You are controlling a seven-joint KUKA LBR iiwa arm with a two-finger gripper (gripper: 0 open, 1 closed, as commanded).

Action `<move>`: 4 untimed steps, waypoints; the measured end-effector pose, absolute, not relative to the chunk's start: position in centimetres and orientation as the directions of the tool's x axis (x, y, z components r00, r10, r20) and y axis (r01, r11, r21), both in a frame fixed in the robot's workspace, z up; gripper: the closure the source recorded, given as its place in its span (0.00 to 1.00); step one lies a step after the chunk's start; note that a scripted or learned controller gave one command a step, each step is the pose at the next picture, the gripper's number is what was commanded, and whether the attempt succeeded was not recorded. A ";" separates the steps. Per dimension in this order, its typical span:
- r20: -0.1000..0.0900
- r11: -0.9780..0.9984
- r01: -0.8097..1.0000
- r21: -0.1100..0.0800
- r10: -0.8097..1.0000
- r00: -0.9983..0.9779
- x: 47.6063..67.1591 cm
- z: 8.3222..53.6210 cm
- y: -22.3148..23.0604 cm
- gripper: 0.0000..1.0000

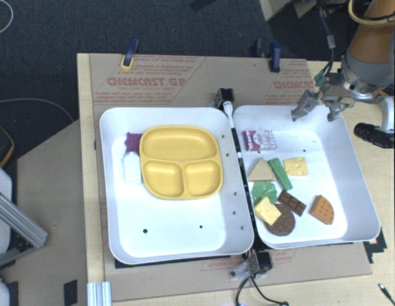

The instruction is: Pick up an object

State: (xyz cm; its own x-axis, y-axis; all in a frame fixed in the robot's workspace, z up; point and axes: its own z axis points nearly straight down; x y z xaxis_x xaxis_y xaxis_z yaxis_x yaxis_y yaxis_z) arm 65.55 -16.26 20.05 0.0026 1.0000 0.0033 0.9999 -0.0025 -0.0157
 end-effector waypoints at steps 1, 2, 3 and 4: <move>0.000 0.000 1.000 -0.001 1.000 0.000 65.9 21.0 -16.2 0.00; 0.001 0.001 1.000 -0.006 1.000 -0.001 65.9 16.7 -16.2 0.00; 0.001 0.002 1.000 -0.004 1.000 -0.002 66.4 12.2 -15.7 0.00; 0.001 0.001 1.000 0.002 1.000 -0.001 66.6 8.7 -15.6 0.00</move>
